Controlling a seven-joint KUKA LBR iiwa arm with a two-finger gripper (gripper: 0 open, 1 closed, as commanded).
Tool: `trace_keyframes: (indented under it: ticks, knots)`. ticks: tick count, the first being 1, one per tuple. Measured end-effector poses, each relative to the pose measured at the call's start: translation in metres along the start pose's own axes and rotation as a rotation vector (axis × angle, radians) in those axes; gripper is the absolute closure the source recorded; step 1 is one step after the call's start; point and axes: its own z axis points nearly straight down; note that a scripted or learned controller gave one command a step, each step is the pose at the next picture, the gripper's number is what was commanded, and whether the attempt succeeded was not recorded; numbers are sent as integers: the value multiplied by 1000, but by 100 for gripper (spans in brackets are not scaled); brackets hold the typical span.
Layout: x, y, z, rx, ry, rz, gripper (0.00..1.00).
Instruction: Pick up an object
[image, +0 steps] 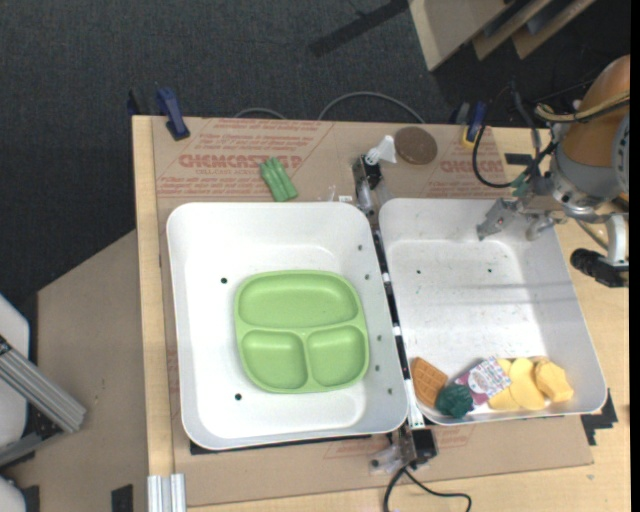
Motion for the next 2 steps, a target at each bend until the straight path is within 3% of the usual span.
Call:
trace_keyframes:
  ticks: [1,2]
  knots:
    - [-2,-143,3,14,4,9,0]
    - [24,-47,27,-3,0,-4,0]
